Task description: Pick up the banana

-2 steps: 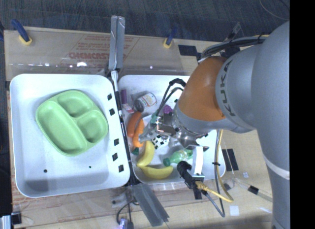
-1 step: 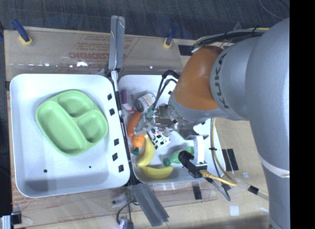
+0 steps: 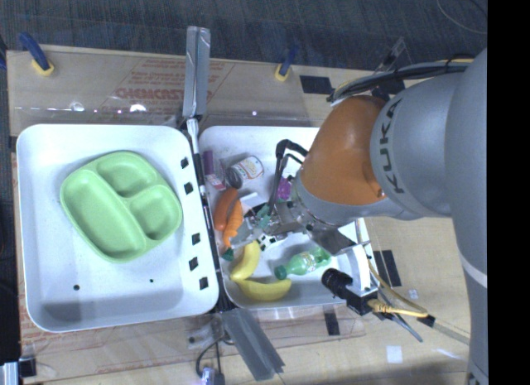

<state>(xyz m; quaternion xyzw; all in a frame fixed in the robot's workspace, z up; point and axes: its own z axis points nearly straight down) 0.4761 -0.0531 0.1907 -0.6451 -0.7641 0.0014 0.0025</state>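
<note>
Against the right white bin's (image 3: 248,137) near wall lies the curved yellow banana (image 3: 252,276), smooth-skinned, beside an orange carrot (image 3: 229,214), a green plastic bottle (image 3: 303,264) and a small metal can (image 3: 245,168); the left bin (image 3: 50,292) holds a glossy green divided plate (image 3: 121,204); the grey, orange-banded arm (image 3: 364,160) bends down over the right bin, its gripper (image 3: 267,228) low just above the banana, grip state unreadable.

"KUKA" lettering on grey arm (image 3: 431,151); bench print unreadable.

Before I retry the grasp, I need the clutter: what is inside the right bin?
Banana, carrot, green bottle, small can. The arm covers whatever lies beneath it.
</note>
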